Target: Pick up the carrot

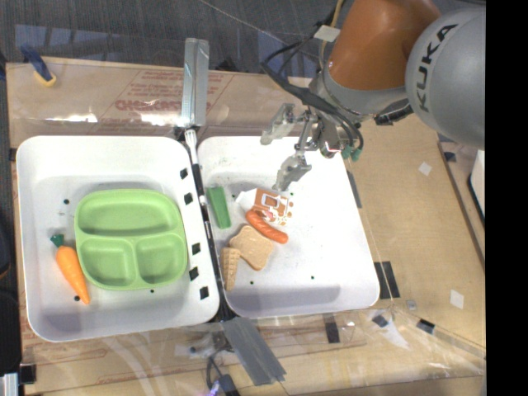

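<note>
Carrot [71, 273]: we see it at lower left of the frame, wedged between the green tray [130, 238] and the left bin [33, 159] wall.
Gripper [290, 172]: we find it at upper centre, over the right bin [346, 246], just above the toy food [262, 225].
Pincer state: we cannot tell its opening; nothing visibly held.

The arm [445, 64] was a bulky grey casing with "KUKA" printed on it in dark capital letters. Next to the grey shell sat a smooth, rounded orange band [375, 31]. Black cables [293, 52] looped out from under the orange part. Below it hung the hand [290, 174], a cluster of small silver metal pieces with a touch of green.
</note>
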Motion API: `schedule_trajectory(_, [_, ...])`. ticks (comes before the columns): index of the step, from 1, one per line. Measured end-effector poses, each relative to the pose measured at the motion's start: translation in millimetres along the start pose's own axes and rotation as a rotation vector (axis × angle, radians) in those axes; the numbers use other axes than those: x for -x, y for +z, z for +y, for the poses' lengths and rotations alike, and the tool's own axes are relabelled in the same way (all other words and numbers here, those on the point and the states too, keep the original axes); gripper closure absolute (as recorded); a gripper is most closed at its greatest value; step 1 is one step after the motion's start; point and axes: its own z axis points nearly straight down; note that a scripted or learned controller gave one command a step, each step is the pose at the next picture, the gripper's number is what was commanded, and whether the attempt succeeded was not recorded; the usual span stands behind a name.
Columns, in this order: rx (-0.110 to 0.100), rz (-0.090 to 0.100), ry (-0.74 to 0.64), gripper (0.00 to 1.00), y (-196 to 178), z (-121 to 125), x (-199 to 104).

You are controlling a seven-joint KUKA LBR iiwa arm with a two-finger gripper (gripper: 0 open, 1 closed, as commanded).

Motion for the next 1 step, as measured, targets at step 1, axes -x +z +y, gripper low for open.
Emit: schedule_trajectory(1, [0.003, 0.012, 0.119, 0.0, 115.6, -10.0, -23.9])
